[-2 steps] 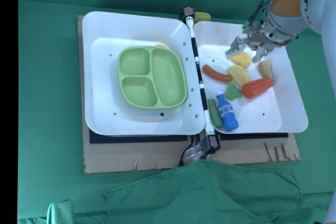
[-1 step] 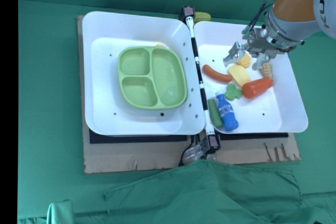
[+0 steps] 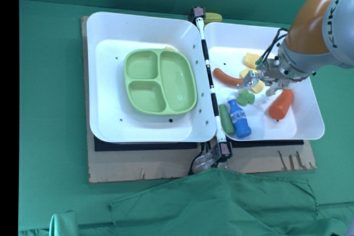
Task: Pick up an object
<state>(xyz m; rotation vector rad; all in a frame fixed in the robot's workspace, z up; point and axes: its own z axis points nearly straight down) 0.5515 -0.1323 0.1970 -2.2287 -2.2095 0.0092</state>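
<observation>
In the right white bin (image 3: 310,124), a blue plastic bottle (image 3: 239,119) and orange carrot-shaped toy (image 3: 281,104) lie nearest, then a small green toy (image 3: 245,98), and farther the spread, empty-fingered gripper (image 3: 261,81) hovers by a red sausage (image 3: 227,77), open floor beyond.

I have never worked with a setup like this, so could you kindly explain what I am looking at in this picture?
One camera looks down at a slant on a green bench. The grey and orange machine entering from the right is a robot arm; at its tip is a gripper, a two-finger grasping tool. Two shallow white bins sit side by side. The left bin holds a green divided plate. The right bin holds toy items: a red sausage, yellow pieces, a blue bottle, a green pickle and an orange carrot. The gripper hovers over this bin near the yellow pieces; I cannot tell whether it holds anything.
</observation>
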